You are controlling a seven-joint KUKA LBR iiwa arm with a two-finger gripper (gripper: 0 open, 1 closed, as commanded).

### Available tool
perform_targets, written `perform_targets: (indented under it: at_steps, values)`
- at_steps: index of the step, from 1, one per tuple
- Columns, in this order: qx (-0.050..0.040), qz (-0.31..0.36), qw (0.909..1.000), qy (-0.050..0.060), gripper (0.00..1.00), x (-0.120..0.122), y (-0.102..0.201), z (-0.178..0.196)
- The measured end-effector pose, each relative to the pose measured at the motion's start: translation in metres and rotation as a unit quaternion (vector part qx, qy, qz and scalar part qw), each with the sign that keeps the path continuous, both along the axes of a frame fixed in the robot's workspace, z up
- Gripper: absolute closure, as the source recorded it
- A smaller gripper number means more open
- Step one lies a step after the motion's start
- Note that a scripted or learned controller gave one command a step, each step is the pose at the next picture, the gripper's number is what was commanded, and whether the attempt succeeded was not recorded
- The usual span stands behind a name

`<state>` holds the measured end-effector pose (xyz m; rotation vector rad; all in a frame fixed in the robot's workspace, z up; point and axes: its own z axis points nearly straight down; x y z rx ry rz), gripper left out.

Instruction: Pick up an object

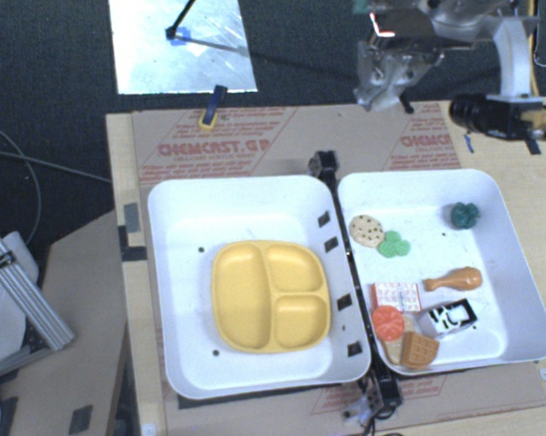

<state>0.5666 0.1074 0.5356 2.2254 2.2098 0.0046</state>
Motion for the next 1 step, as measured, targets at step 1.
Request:
perform_targets:
  at_steps: [1]
  values:
    - [-0.0004, 0.0, 1.0, 0.007, 1.0, -0.0326, -0.0714, -0.1028]
